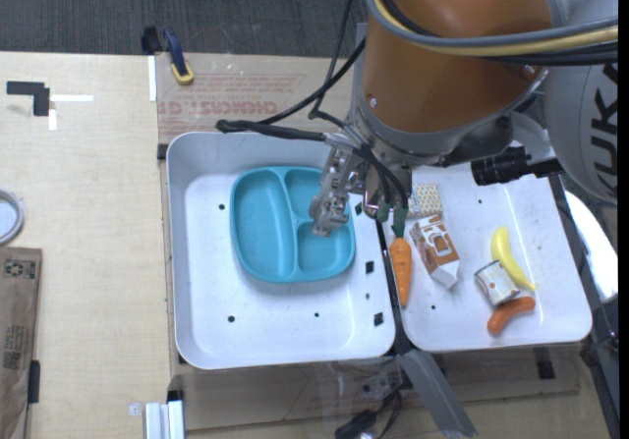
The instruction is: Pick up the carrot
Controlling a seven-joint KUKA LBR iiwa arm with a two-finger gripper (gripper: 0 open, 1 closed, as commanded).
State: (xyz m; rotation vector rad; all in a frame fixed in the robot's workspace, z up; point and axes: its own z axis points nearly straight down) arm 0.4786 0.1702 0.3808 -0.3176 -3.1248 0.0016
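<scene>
A: Location of carrot [400,268]?
B: Left edge of the right bin [560,329], beside a small carton [435,249].
A: Gripper [329,216] status?
B: Above the blue divided plate [285,231]; finger state cannot be determined.

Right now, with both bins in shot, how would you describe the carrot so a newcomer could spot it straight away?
Start at the right bin and go to its left wall, where it meets the left bin. The carrot lies there lengthwise along that wall, green top pointing away from the camera, just left of the small carton. It is the one long, tapered orange thing with a green top; the sausage is stubbier and lacks one.
</scene>
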